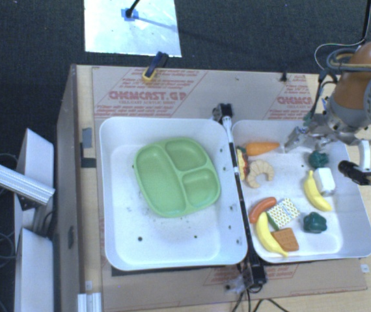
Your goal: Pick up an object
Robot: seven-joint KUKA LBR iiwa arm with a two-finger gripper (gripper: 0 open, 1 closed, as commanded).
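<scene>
Since the job is just to pick up one thing, any toy in the right bin [368,239] will do. That bin is full of pretend food. The closest toy to the gripper [316,135] is a small dark green lump [318,158], maybe a toy vegetable, sitting just below the gripper near the top of the bin. An orange carrot [261,149] lies to its left, with its thick end close to the gripper too.

These toys look like hollow plastic, so I think they are very light and hard, not squishy. They are smooth and a bit shiny, so they may slip or roll away when pushed. They should not break easily. The green lump is round and small, so the best hold is straight across its middle. The carrot is best pinched across its thick part, not its thin tip.

Other toys sit lower down: a curled tan croissant [261,171], a yellow banana [315,193] with a white block [325,180] touching it, and another dark green piece [314,222].

The left bin [117,239] holds a green tray [176,176] with three parts.

The arm [361,86] reaches in from the right and bends down over the top of the right bin. The gripper is a blur of silver bits, so I cannot tell how it is set, and I see no toy held in it.
</scene>
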